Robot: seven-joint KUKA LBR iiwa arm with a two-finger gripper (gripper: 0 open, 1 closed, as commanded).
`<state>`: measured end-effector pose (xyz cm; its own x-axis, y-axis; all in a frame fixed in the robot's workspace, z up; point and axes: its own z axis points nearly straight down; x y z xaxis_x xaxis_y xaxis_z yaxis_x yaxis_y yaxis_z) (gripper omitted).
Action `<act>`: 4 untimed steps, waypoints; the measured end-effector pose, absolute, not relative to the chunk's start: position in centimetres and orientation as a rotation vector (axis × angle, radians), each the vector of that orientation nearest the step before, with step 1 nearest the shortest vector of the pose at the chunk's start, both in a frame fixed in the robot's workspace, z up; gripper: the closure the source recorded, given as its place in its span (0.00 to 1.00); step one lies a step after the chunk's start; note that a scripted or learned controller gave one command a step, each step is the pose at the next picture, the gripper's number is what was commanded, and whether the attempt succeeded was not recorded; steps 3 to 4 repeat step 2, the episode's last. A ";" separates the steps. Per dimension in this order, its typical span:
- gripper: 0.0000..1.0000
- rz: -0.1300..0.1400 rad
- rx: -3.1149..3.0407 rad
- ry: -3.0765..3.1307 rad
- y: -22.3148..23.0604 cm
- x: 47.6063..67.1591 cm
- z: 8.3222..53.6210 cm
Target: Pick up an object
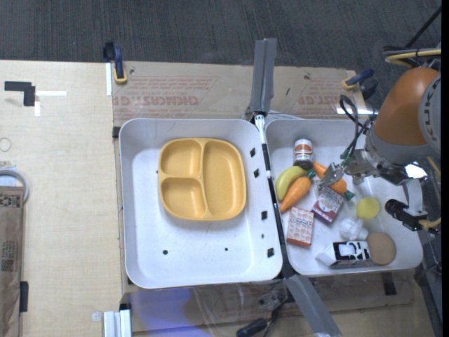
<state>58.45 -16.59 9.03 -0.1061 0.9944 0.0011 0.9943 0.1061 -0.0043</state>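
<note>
Nearest the camera, at the front edge of the right bin (414, 258), lie a black-and-white box (351, 252) and a round tan disc (382, 248) just beside it. Farther back in that bin sit a red carton (300, 227), a maroon packet (327, 207), a yellow ball (367, 208), a banana (287, 180), a carrot (295, 193) and a small red-labelled can (303, 150). Reaching in from the right, the grey arm (414, 114) lowers its gripper (330, 179) over the cluster; the metal fingers (334, 173) hang just above the maroon packet and an orange piece (339, 184), but whether they are released or clenched I cannot tell, and nothing is clearly between them. Over in the left bin (140, 258), a yellow divided plate (203, 179) rests alone. Both bins stand on the table (56, 188).
</note>
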 end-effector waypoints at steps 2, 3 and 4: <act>1.00 0.002 -2.228 -2.216 -11.7 60.2 24.8; 1.00 0.002 -2.228 -2.216 -11.7 60.2 24.8; 1.00 0.002 -2.228 -2.216 -11.7 60.2 24.8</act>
